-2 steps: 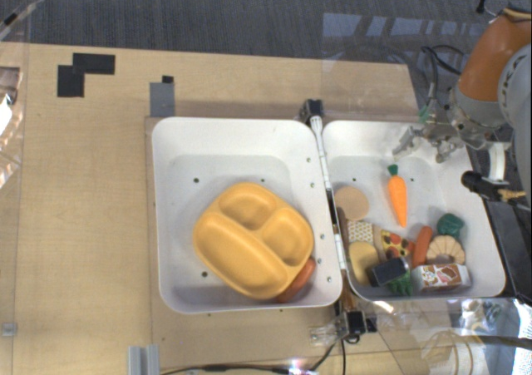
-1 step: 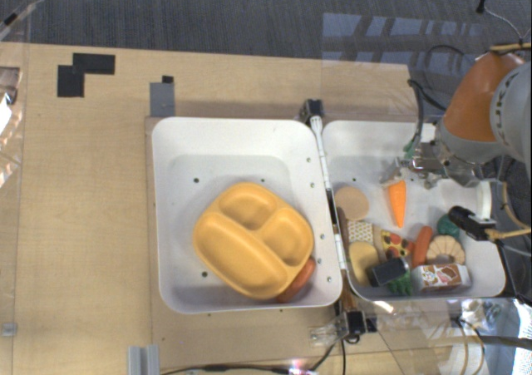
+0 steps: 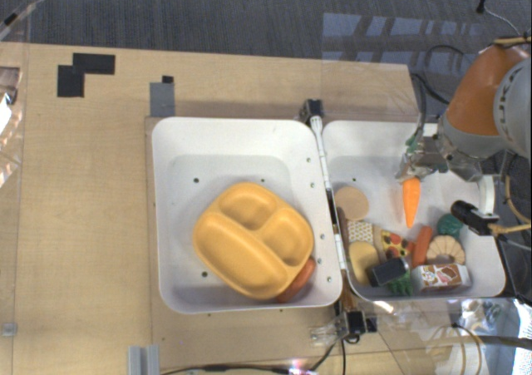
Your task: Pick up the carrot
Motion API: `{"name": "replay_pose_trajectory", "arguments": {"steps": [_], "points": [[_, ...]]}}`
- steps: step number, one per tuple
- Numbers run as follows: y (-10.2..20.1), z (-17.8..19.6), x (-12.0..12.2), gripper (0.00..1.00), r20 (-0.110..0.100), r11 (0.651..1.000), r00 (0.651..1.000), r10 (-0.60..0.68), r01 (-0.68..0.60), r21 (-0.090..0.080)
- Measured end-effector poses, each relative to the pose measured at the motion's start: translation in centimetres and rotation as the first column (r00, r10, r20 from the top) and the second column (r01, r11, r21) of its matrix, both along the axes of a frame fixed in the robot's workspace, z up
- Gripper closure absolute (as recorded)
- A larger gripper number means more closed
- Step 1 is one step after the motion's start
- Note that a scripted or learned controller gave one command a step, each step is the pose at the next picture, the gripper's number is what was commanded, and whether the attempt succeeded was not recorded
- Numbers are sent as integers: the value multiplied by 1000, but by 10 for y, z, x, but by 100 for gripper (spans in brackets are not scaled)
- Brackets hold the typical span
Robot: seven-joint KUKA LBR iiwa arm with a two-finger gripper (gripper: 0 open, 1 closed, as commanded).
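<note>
Right, the claw (image 3: 413,167) sits just above the carrot (image 3: 411,201) in the rt bin (image 3: 363,144), touching its top end; can't tell if it's gripping.

A robotics lab: a plywood bench (image 3: 83,199) with black marker patches (image 3: 83,72), clear acrylic screens, loose cables (image 3: 399,348) at its near edge, grey carpet and stand legs beyond

Carrot (image 3: 411,201): orange, tapered, small. Stands near-vertical in view, broad end up, point toward the camera. In the right bin (image 3: 366,153), upper right part, apart from the toy clutter at the near wall.
</note>
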State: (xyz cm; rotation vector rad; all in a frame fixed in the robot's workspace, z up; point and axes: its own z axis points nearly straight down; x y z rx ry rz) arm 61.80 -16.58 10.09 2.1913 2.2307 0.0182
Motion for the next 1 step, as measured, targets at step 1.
{"name": "replay_pose_trajectory", "arguments": {"steps": [1], "points": [[46,51,-21,100,-10,984,984,180,-180,0]]}}
